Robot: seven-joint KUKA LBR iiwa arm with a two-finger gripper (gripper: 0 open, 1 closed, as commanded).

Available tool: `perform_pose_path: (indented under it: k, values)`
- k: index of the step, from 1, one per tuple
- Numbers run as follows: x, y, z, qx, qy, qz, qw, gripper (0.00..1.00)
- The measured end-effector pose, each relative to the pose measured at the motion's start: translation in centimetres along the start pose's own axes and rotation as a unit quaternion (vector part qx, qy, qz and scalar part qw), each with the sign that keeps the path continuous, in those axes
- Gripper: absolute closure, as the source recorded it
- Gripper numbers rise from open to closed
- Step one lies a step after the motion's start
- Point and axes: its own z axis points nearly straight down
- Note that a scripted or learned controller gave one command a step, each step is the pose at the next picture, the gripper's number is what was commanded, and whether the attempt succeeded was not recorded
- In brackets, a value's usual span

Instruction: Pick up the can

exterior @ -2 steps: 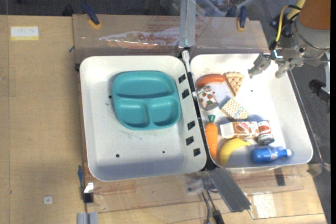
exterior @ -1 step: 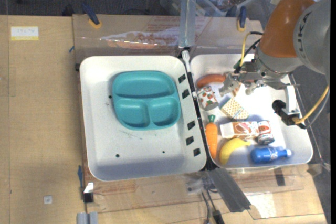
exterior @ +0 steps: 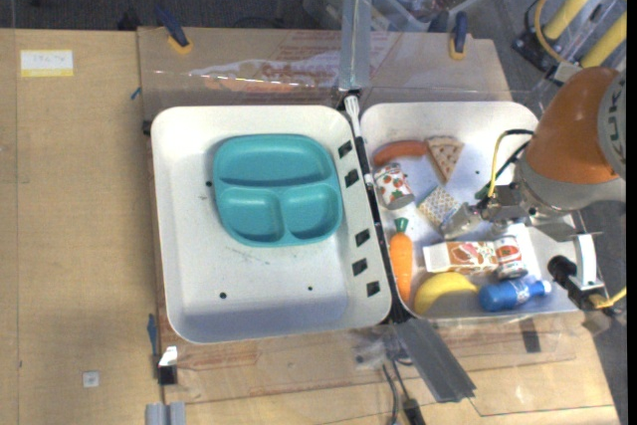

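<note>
Pincer (exterior: pixel 476 212), grip state unclear, hovers above can (exterior: pixel 393 185), carrot (exterior: pixel 400 259) and box (exterior: pixel 471 256).

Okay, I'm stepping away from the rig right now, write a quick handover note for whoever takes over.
Gripper: low inside the right bin, among the items near its middle; nothing visibly held.
Can: small, red and white, lying in the right bin near the divider, beside the carrot and below the hot dog. It sits apart from the gripper, toward the left bin.
Left bin holds the teal divided plate.
Done: arm is down in the correct bin.
Left: move over to the can, grasp it, lift it.
</note>
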Motion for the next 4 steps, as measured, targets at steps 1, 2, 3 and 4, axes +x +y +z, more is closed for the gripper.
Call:
perform_pose_path:
  k: [1,2,3,4]
  values:
    - [-7.2,10.1,-5.0,-0.002,-0.001,-0.065,0.9979,0.0]
    - [2.8,12.3,0.0,0.0,0.0,-0.04,0.9992,0.0]
    - [4.1,4.4,0.9,-0.007,-0.002,-0.073,0.9973,0.0]
    - [3.8,4.4,-0.1,-0.009,-0.002,-0.07,0.9975,1.0]
